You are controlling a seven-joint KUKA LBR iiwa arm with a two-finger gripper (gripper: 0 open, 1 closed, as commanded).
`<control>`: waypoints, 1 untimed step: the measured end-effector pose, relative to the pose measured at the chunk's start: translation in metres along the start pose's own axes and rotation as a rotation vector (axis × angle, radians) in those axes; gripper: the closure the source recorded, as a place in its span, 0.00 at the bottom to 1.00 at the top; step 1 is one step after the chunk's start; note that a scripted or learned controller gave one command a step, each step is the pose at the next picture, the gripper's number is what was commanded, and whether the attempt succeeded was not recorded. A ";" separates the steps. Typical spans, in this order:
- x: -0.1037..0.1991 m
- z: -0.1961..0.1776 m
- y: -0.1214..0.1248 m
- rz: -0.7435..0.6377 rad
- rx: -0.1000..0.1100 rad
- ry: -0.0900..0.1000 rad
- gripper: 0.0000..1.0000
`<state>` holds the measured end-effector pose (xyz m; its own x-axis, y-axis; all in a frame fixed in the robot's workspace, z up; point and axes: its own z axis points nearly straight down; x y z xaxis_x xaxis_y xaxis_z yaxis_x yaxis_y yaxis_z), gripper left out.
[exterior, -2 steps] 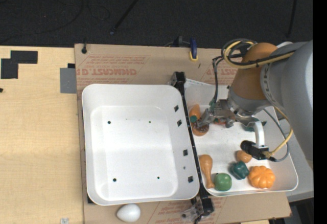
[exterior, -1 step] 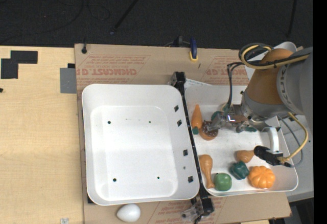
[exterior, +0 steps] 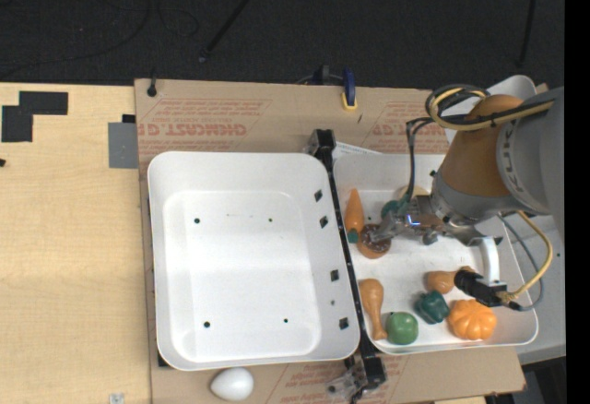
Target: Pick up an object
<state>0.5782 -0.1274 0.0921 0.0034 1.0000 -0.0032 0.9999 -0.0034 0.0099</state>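
The right bin (exterior: pixel 516 338) holds several toy foods. An orange carrot (exterior: pixel 354 211) lies by its left wall, with a brown round piece (exterior: pixel 372 249) just below it and a teal piece (exterior: pixel 396 207) to the right. My gripper (exterior: pixel 381 233) reaches in from the right and sits low over the brown piece, between the carrot and the teal piece. Whether it touches any of them is unclear. Lower in the bin are an orange squash (exterior: pixel 371 296), a green apple (exterior: pixel 401 328), a teal pepper (exterior: pixel 430 307), an orange pumpkin (exterior: pixel 472 320) and a small tan piece (exterior: pixel 441 281).
The left bin (exterior: pixel 161 208) stands beside the right one, split from it by a black divider (exterior: pixel 334 236). A white egg (exterior: pixel 230 384) lies outside the bins near the front edge. A white-and-black part (exterior: pixel 487 275) and cables hang under the arm at the right.
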 end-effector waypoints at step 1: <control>0.026 0.000 0.043 -0.005 0.003 -0.008 0.00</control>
<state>0.6213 -0.1013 0.0923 -0.0015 0.9999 -0.0110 1.0000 0.0016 0.0066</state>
